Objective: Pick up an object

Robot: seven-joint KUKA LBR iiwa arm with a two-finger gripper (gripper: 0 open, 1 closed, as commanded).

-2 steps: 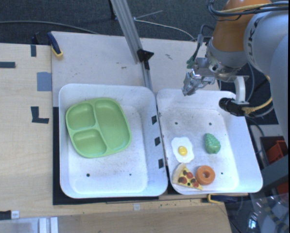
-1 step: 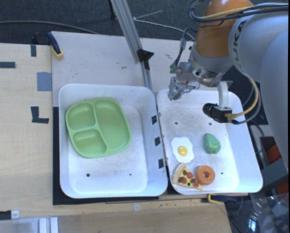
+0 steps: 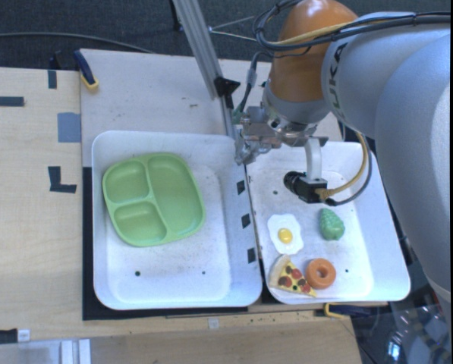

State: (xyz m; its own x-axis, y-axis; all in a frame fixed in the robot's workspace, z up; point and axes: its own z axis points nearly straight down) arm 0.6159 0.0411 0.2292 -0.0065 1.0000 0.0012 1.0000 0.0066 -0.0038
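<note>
I see gripper (image 3: 245,150) at far end of right bin (image 3: 382,275), just beside divider; grip state I can't tell. Fried egg (image 3: 285,233), green toy (image 3: 331,224), pizza slice (image 3: 290,277), donut (image 3: 321,273) lie near that bin's front, apart from gripper. Green plate (image 3: 152,198) sits in left bin (image 3: 165,287).

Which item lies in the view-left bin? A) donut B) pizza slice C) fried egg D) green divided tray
D: the green divided tray lies in the view-left bin, while the fried egg, the donut and the pizza slice all lie in the other bin.
</note>
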